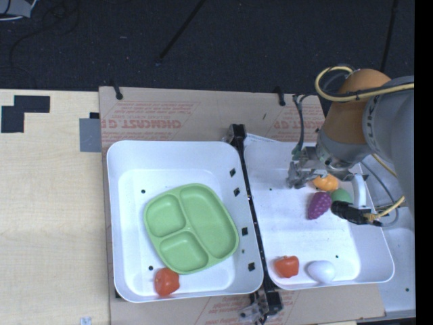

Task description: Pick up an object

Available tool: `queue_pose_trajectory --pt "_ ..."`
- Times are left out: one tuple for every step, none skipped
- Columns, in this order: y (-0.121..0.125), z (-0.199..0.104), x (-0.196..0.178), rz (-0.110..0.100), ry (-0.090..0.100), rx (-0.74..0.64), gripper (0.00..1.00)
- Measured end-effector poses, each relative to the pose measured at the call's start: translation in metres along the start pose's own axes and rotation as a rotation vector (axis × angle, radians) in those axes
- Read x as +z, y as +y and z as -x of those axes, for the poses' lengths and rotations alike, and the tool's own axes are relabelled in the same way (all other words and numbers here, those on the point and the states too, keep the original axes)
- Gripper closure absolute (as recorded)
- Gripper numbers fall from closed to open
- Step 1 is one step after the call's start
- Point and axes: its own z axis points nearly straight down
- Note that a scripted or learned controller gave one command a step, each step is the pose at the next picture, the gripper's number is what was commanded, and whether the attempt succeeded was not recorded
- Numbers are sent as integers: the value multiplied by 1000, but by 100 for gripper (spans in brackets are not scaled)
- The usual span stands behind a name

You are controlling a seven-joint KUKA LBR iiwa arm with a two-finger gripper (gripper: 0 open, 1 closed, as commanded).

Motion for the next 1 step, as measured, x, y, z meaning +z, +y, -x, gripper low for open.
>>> queue_pose_trajectory --pt "-3 8 -59 8 -2 0 100"
